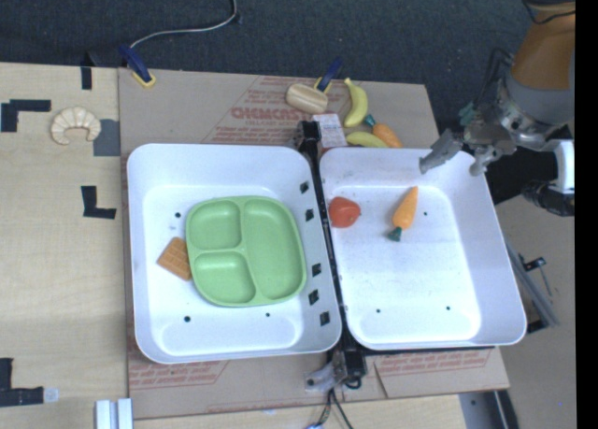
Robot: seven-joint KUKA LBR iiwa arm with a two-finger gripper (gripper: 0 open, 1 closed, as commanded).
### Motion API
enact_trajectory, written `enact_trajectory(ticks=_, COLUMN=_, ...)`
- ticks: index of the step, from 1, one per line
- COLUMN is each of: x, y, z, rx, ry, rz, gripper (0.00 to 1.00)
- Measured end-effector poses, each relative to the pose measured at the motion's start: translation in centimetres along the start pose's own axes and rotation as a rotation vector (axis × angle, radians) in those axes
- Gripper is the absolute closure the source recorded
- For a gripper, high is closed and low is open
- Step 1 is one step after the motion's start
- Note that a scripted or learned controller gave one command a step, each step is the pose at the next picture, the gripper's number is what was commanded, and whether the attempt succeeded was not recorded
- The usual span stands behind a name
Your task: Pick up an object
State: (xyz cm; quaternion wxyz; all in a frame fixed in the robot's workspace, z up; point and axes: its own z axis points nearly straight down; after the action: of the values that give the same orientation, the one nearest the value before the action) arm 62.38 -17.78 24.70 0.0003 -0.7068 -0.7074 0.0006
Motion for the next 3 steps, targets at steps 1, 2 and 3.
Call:
enact_trajectory(ticks=1, x=0.9, y=1.1, z=8.4, rx=0.002, ry=0.000, rz=-0.001, gripper=0.00)
enact_trajectory(ticks=2, x=0.9, y=3.1, z=16.0, rx=-0.004, ry=-0.002, rz=-0.002, gripper=0.00)
enact_trajectory(ticks=3, x=0.9, y=3.1, z=15.0, rx=-0.005, ry=-0.005, rz=-0.004, gripper=1.00)
